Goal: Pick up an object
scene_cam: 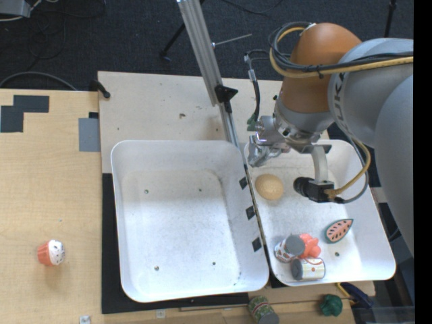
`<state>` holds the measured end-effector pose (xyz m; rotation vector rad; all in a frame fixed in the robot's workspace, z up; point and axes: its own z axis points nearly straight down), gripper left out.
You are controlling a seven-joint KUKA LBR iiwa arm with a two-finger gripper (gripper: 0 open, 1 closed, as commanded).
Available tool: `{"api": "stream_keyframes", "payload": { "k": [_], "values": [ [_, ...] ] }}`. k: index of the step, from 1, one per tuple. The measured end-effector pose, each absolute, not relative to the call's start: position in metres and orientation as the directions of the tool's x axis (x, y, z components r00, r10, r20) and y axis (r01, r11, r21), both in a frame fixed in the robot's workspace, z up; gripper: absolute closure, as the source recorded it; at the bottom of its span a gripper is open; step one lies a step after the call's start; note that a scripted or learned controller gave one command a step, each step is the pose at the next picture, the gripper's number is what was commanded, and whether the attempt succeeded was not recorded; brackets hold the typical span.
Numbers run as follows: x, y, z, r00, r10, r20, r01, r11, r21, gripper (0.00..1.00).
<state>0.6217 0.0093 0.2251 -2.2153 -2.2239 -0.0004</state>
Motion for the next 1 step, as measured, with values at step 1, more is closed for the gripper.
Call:
{"api": "stream_keyframes", "payload": {
  "k": [1],
  "values": [
    [0.6169, 0.0625, 0.2364, -0.005, 1.0, 0.002, 1.0, 0.005, -0.001, 1.0]
  ]
}}
